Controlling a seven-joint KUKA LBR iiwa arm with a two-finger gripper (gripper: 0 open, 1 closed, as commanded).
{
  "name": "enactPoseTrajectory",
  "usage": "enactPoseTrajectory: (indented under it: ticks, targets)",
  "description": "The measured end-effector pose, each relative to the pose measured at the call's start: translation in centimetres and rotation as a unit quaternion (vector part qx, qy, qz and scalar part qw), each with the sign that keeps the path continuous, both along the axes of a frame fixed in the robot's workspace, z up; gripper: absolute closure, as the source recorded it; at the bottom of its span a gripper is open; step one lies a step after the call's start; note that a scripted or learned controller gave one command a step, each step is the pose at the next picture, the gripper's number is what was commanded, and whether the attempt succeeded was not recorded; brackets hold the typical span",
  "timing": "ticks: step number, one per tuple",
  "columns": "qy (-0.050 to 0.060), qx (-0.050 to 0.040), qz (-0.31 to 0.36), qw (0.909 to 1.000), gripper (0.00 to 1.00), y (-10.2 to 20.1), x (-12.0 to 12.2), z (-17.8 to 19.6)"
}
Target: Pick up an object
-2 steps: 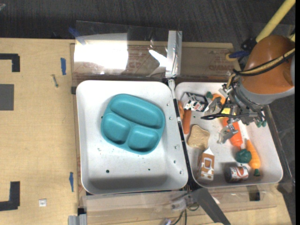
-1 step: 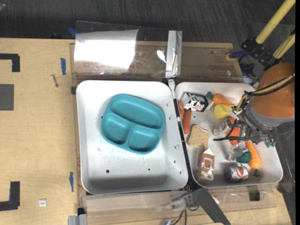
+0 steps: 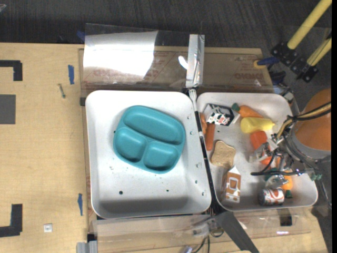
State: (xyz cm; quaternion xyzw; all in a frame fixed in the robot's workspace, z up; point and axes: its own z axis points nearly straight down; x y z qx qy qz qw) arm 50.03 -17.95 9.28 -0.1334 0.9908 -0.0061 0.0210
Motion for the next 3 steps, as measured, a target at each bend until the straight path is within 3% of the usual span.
enactPoseTrajectory:
  ticks: [1,2,3]
  targets:
    - [0.014,0.0049,-0.019,0.9997,0.0,5.8,10.3,-0.4]
    - [0.019,0.0033,-0.026,0.9995,0.0,1.8,3.4,-0.4]
    - [0.013,0.0047,-0.107,0.9941,0.0,2.3,2.3,-0.4]
